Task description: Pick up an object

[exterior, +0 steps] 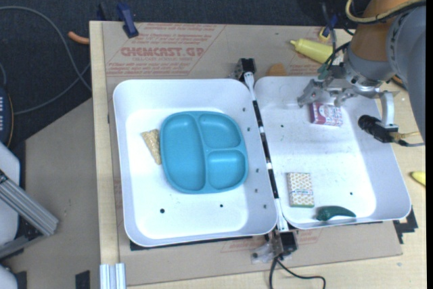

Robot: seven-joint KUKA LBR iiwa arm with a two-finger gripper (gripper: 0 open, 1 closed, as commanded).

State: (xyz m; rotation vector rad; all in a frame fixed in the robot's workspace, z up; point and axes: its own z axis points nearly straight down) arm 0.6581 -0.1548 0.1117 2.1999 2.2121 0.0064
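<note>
Camera view puts your tool (329,93) low over the right bin (379,193), its fingers spread just above a small pink-and-white packet (327,114) — not pinching it. That packet looks light, flat and crinkly; you'd best take it across its narrow width. Nearer you lie a tan patterned packet (300,188) and a dark green piece (335,213). The left bin (135,145) holds a blue divided plate (203,150) — with a cracker-like wedge (152,143) beside it.
</note>
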